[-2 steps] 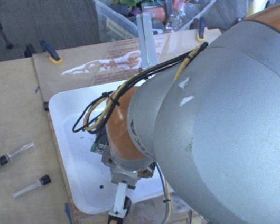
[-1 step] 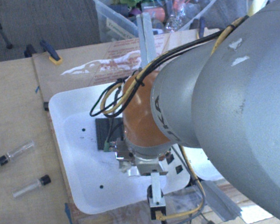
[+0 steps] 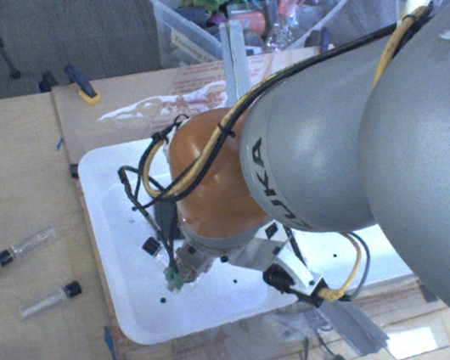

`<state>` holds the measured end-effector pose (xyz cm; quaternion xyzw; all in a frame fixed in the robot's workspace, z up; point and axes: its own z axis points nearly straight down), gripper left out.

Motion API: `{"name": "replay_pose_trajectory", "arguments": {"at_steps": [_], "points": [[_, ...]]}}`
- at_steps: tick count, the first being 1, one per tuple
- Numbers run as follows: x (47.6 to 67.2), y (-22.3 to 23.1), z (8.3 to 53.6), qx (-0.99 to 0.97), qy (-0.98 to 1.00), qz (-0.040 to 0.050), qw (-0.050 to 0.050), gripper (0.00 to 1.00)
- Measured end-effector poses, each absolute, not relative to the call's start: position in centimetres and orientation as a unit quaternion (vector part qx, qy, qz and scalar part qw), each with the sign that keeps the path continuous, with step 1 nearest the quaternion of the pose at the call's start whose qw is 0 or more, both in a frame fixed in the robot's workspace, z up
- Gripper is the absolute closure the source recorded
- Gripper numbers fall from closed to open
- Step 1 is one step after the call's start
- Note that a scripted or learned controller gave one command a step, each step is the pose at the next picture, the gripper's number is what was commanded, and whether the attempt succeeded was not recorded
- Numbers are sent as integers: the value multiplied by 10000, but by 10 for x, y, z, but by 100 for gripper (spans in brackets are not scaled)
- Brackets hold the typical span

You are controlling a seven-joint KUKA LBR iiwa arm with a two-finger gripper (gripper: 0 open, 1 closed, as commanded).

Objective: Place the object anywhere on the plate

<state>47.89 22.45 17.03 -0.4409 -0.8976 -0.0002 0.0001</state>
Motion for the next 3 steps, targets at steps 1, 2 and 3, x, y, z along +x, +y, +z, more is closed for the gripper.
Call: {"name": "replay_pose_trajectory", "arguments": {"at_steps": [1,2,3], "points": [[479,218,254,-3696,-9292,-1,3,100],[479,213,226,-5868,-8097,23,19,100],[515,199,377,-3726,-9280,-6,-10,100]]}}
